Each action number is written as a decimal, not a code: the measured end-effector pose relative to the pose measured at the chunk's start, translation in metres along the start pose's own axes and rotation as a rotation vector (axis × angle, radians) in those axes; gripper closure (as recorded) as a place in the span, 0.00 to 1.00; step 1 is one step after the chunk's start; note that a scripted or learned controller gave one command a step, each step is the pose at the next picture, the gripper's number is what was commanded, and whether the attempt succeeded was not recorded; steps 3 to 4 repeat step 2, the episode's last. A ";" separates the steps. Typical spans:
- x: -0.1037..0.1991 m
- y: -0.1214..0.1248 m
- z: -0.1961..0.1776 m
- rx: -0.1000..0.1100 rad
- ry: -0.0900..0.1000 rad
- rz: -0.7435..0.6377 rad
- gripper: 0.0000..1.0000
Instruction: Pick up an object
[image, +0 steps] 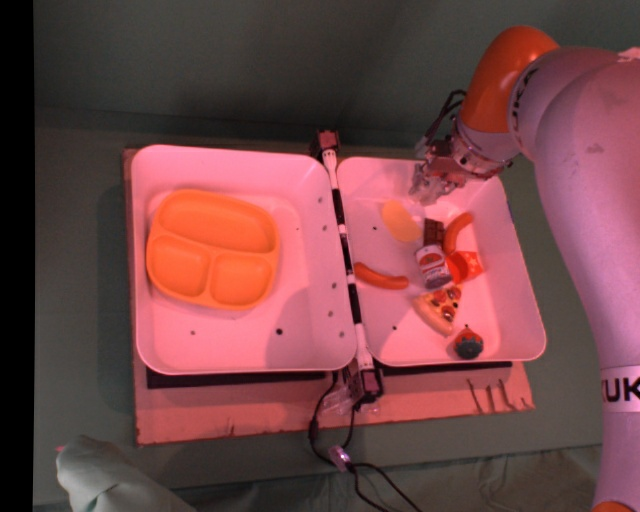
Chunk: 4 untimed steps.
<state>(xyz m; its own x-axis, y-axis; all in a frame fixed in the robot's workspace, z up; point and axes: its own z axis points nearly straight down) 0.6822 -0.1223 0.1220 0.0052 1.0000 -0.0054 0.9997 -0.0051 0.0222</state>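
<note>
I'm hovering the two-finger gripper near the right white bin's far edge, over the pale yellow rounded toy. Can't tell how wide it's spread; nothing visibly held. I'm judging approach step: next calls for lowering squarely onto that toy.

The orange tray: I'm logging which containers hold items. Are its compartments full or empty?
Empty. The orange tray lies flat in the left bin, and all three compartments show bare orange bottoms.
</note>
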 end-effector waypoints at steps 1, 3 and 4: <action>0.002 0.009 -0.067 0.009 0.002 -0.004 1.00; -0.007 0.016 -0.120 0.010 0.002 -0.003 1.00; -0.007 0.016 -0.120 0.010 0.002 -0.003 1.00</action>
